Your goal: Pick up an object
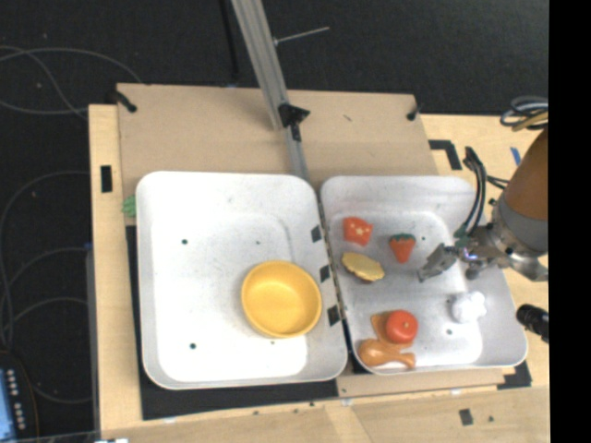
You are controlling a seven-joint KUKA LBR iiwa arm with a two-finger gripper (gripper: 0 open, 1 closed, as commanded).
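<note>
The gripper hangs over the right bin near its right wall, its fingers spread and holding nothing; the toy strawberry lies just to its left and slightly farther up the bin, the nearest thing on that side; the white lump sits just below the gripper, toward the table's front edge.

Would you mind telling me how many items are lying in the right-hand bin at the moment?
6: red piece upper left, strawberry-like piece beside it, yellow piece below, tomato, tan piece at the front, white object right. The arm may hide more.
</note>
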